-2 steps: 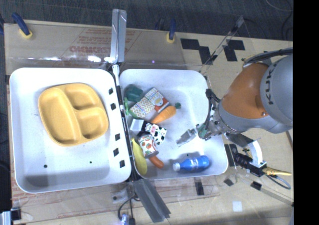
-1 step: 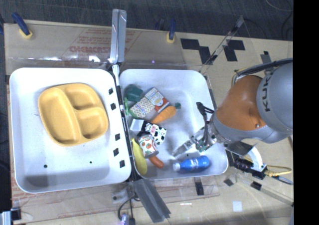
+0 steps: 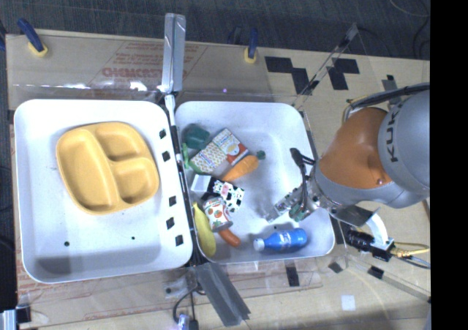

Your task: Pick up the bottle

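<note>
Reaching in from the right, I log the bench left to right. Faint red print on the cardboard behind the left bin is too washed out to read.

Left bin: one yellow divided tray, three compartments, sitting toward the bin's back and centre. Nothing lies in the compartments that I can make out.

Right bin: crowded along its left wall. A dark green object near the back-left corner, with a printed carton just beside it; its pattern is too small to read. An orange carrot-shaped piece lies at a slant toward the bin's middle. Below those, a black-and-white spotted block, a small printed can, and a yellow banana against the left wall near the front-left corner, with a small red-orange piece touching it.

Bottle: blue with a white cap, lying on its side along the front edge, toward the front-right corner.

My gripper hangs low inside the right bin near its right wall, just behind the bottle. Whether the jaws are apart or together, I cannot tell. My orange band and grey link bearing part of the white lettering "KU" sit over the bin's right rim.
</note>
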